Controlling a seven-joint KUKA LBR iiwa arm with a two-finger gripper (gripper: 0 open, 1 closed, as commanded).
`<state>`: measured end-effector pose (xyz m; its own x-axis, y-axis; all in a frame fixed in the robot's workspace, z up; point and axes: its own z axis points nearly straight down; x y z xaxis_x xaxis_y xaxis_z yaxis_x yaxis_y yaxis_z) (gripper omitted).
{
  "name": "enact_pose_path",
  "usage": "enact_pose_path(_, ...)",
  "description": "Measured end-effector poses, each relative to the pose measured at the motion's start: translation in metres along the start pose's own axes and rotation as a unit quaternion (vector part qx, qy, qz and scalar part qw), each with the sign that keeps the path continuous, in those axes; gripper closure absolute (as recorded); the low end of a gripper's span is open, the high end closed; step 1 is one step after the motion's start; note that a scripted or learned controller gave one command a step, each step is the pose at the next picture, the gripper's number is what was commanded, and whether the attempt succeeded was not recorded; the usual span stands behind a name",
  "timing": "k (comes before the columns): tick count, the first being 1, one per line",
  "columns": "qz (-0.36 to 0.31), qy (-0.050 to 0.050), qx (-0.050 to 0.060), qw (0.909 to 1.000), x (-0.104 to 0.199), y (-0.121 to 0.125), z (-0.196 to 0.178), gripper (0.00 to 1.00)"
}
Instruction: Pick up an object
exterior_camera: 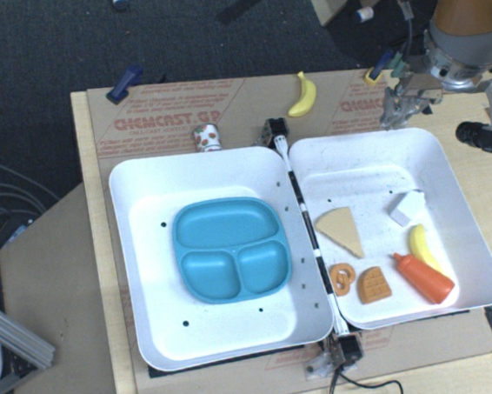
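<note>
Claw [397,111] small, blurred above right bin [453,170] rim

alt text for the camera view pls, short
The gripper hangs above the far rim of the right bin, which holds a cheese wedge, pretzel, waffle, orange bottle, banana and white block. The left bin holds a blue divided tray.

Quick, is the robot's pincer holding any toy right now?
Pincer: above the right bin's far edge, holding nothing that can be seen; open or shut cannot be told.
</note>
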<state>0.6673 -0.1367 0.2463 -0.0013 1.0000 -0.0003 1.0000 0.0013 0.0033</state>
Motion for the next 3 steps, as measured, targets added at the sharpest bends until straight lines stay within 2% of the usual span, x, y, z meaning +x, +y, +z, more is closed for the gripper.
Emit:
enact_pose_path(2,0.0,0.001,0.002,1.0,0.054,0.0,-0.011,1.0)
enact_pose_path(3,0.0,0.0,0.001,1.0,0.071,0.0,-0.017,1.0)
